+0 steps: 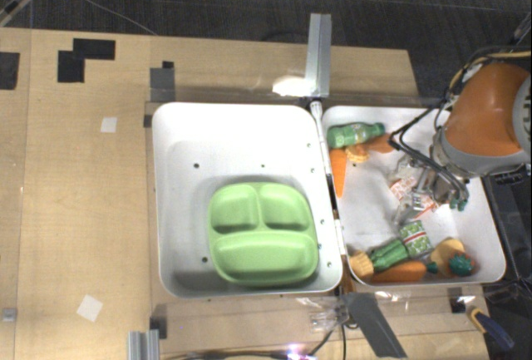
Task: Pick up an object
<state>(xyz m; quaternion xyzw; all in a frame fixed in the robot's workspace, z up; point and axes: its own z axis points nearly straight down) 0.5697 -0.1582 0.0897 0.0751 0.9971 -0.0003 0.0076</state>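
The right bin (482,221) holds several toy foods. A green bottle (356,135) lies at its far left corner, with an orange carrot (338,170) just below it. A crinkled red-and-white packet (406,187) lies mid-bin. Along the near wall lie a second green bottle (401,248), another orange carrot (401,272), a yellow piece (450,249) and a teal piece (460,265). My gripper (431,190) hangs low over the middle of this bin, right beside the packet. The wrist hides whether it touches the packet.
The left bin (179,150) holds a green divided plate (263,232) in its near half. A metal post (319,55) stands behind the wall between the bins. The arm's orange band (490,113) overhangs the right bin's far right corner.
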